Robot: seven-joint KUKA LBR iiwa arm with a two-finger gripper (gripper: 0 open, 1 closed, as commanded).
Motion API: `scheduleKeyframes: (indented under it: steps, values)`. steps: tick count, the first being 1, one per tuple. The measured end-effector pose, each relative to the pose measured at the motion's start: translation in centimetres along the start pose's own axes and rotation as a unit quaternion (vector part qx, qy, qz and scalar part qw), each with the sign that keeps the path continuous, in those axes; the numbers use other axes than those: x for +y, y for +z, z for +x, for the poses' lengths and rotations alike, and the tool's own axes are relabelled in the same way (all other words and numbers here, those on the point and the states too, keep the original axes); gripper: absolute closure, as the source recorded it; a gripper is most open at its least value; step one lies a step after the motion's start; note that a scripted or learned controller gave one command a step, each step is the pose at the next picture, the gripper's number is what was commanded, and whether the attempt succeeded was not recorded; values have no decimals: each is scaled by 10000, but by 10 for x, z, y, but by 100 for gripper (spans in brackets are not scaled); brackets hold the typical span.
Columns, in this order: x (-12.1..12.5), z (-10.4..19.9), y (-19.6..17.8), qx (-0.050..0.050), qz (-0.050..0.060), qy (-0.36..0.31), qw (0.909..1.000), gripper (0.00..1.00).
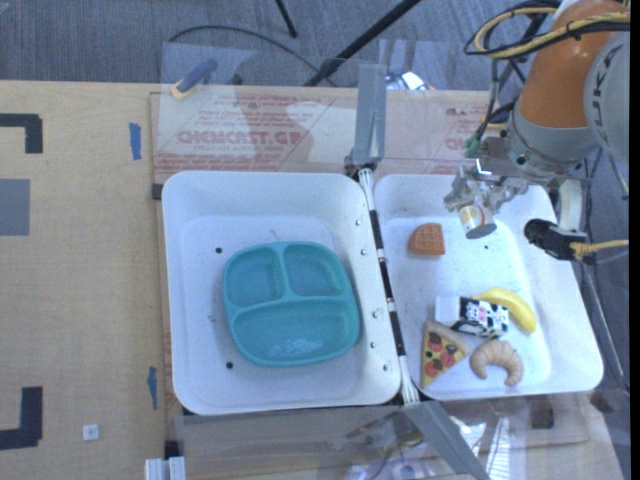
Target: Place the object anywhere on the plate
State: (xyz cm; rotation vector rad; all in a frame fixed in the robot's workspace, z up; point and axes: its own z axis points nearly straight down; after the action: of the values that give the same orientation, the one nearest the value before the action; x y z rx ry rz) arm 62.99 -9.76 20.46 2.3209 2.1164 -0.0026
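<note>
Camera view
Bins: two white ones side by side, the left bin [190,218] and the right bin [570,348].
Plate: one teal divided plate [290,301] in the left bin, well to the claw's left and nearer the camera.
Toy foods: five in the right bin, namely one waffle [427,240], one banana [511,308], one croissant [498,359], one pizza slice [440,353] and one small black-and-white piece [482,315].
Claw: the gripper [474,211] hung over the far part of the right bin; nothing showed between its tips, and whether they were spread or closed could not be told.
Waffle relative to claw: just left of it and slightly nearer the camera, apart from it.
Other four foods: clustered well nearer the camera than the claw.
</note>
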Motion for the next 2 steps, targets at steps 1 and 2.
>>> scheduleKeyframes:
  steps: [1,2]
  values:
    - [-115,41,20,15,10,-1305,9915,100]
    - [-94,137,-6,5,-21,-2249,9744,100]
